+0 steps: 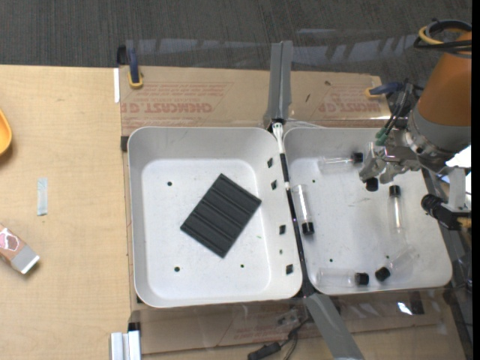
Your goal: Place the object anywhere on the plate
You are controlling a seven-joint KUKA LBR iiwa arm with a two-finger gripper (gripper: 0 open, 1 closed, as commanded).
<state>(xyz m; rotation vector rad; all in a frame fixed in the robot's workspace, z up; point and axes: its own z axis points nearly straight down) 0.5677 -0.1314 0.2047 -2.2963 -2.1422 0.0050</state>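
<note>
Gripper (373,172), grip state impossible to tell, hangs over the right bin (420,280); ridged black plate (221,214) lies in the left bin (146,145).

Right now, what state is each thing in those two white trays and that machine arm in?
Dark ribbed plate: flat in the left bin, turned at an angle, nothing on it.
Clear tube with black cap: lying along the right bin's left wall.
End effector: over the right bin's far side.
</note>
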